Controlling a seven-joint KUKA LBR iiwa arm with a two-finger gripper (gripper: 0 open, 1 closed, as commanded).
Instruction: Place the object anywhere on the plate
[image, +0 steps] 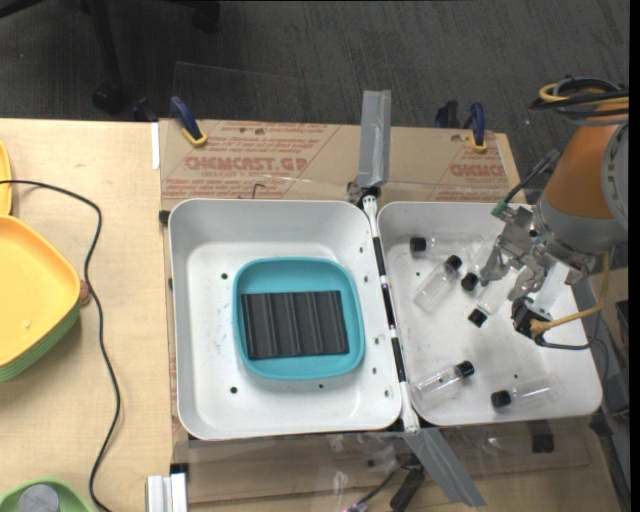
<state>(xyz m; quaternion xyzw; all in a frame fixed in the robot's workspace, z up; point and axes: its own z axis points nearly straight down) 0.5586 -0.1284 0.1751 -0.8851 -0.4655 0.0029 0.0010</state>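
arm: enters from the right, orange band above wrist | wrist: angled down-left | gripper (497, 268): low, finger state unclear

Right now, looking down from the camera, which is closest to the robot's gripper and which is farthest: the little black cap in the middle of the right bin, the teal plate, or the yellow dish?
1. The black cap, just left of the gripper, in the right bin.
2. The teal plate, in the left bin.
3. The yellow dish, far left on the wooden bench.
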